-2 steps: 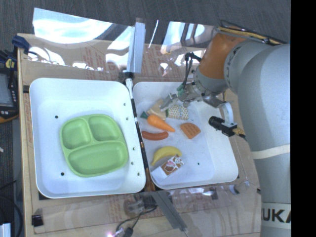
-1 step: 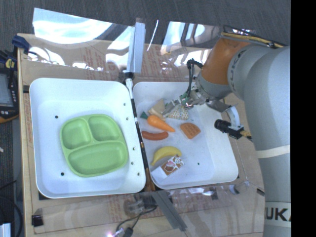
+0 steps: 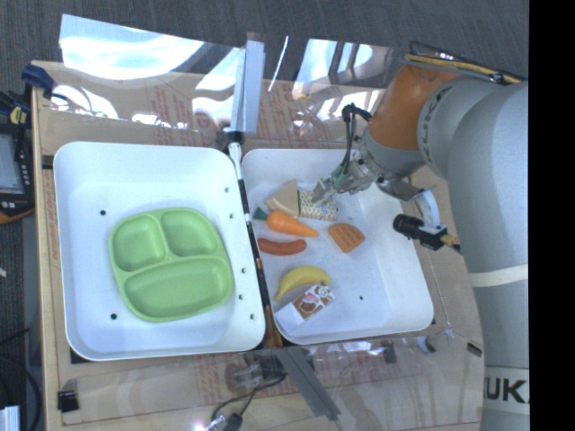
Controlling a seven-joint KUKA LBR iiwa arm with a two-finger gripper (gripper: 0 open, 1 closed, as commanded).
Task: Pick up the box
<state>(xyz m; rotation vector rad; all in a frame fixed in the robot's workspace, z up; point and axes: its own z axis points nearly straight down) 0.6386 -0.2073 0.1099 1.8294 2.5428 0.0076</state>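
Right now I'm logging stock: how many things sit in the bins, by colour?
Green: 1, tray
Orange: 2, carrot, bread
Red: 1, sausage
Yellow: 1, banana
Tan: 1, wedge
Printed: 2, boxes
Total: 8

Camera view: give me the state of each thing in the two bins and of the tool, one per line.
Tool: low in the right bin, at the patterned box; grasp cannot be judged.
Patterned box: lying in the bin, under the tool.
Carrot: lying flat.
Sausage: lying flat.
Banana: lying flat.
Small printed box: lying flat, touching the banana.
Orange piece: lying flat, apart.
Green tray: flat in the left bin.
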